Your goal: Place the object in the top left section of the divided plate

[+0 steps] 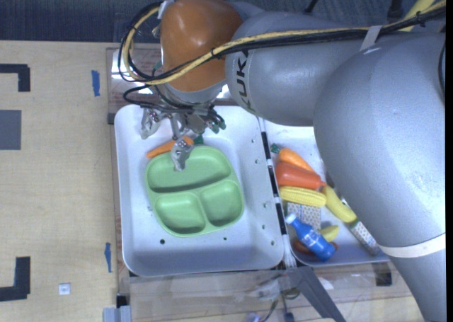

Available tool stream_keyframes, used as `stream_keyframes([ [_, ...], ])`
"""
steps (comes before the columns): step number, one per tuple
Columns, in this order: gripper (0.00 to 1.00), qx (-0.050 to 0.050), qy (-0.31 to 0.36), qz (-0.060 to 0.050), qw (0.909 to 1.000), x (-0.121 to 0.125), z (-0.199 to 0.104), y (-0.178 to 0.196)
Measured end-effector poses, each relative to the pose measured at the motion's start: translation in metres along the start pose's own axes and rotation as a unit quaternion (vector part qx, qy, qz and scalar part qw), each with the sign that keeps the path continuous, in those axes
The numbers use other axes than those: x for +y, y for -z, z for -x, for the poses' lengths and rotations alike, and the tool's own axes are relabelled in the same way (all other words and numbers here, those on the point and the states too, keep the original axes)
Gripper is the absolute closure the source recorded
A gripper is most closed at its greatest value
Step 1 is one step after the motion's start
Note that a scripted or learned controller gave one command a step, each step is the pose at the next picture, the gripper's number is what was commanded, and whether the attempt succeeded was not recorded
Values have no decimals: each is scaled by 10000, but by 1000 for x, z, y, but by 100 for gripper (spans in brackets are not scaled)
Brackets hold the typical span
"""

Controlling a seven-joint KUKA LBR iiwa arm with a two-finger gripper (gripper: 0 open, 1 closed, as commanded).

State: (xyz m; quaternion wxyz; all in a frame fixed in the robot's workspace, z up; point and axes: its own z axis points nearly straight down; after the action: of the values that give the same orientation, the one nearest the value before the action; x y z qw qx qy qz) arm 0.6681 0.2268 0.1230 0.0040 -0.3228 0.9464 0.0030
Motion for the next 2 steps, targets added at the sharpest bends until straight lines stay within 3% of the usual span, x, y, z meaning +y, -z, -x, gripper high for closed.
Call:
stream_keyframes([
  [1, 100, -57, -16, 1, 10000, 0, 3, 13],
  [2, 100, -91, 1552, -60, 9878, -1, 1, -16],
])
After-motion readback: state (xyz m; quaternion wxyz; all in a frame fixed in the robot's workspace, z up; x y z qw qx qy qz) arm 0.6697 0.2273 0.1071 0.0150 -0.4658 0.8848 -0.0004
